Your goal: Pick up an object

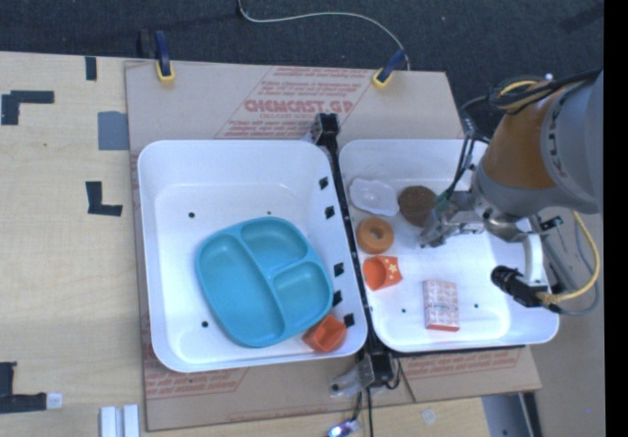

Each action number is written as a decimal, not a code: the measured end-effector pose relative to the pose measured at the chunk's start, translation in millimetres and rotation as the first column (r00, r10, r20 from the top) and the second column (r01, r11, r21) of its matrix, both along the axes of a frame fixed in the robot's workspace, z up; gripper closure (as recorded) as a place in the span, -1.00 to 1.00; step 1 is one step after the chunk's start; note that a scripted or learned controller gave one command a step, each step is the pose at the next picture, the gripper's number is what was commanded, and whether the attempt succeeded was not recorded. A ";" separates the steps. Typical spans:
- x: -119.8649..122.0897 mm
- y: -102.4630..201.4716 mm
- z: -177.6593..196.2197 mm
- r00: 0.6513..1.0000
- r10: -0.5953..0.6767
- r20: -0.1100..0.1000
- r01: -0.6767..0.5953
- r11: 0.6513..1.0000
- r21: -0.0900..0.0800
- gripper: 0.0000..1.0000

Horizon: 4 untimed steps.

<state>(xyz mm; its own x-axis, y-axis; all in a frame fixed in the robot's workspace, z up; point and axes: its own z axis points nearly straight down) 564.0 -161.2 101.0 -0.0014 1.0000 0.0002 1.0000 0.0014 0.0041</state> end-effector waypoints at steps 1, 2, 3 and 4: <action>3.7 0.8 62.2 1.000 0.000 -0.001 0.000 1.000 -0.001 1.00; 0.3 -8.2 111.4 1.000 -0.001 -0.001 0.001 1.000 -0.002 1.00; 1.7 -8.1 164.0 1.000 0.001 0.000 -0.001 1.000 -0.002 1.00; 5.1 35.2 159.9 1.000 0.004 -0.006 -0.004 1.000 0.001 1.00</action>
